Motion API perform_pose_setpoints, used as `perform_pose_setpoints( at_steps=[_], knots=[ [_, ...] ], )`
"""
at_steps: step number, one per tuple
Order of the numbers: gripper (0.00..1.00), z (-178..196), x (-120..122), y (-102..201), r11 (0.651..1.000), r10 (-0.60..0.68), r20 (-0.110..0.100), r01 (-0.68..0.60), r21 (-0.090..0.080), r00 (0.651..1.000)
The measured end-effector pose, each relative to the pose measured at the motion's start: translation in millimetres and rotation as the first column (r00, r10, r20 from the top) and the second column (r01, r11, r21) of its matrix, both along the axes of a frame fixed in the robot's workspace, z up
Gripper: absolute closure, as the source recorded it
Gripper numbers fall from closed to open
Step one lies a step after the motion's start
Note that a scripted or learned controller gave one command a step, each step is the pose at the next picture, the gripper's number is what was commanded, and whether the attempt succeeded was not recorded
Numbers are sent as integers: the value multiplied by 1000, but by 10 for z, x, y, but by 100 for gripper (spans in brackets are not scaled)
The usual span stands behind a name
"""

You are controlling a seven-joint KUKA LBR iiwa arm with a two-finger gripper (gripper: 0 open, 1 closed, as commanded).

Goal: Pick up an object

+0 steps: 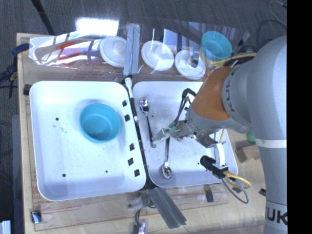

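Two spoons (pixel 166 152) are lying in the right bin (pixel 187 179), beside the blue bowl's (pixel 100 123) bin, while the end effector (pixel 171 130) is hanging over them, seemingly lining up a grasp, its closure unclear.

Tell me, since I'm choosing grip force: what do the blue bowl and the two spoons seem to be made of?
The blue bowl in the left bin looks like plastic: uniform turquoise with a soft, matte sheen. The two spoons in the right bin look like polished metal, probably steel: thin, silvery, with bright glints.
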State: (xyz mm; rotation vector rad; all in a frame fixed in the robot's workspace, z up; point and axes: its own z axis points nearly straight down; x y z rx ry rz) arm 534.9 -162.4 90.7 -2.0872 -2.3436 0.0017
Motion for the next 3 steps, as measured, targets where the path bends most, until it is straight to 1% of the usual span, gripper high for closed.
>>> perform_pose_setpoints(
  at_steps=[1, 2, 3],
  knots=[
    [100, 92, 8, 0, 1000, 4, -1, -4, 0, 1000],
    [0, 92, 8, 0, 1000, 4, -1, -4, 0, 1000],
    [0, -1, 692, 324, 987, -159, -1, 159, -1, 987]
  ],
)
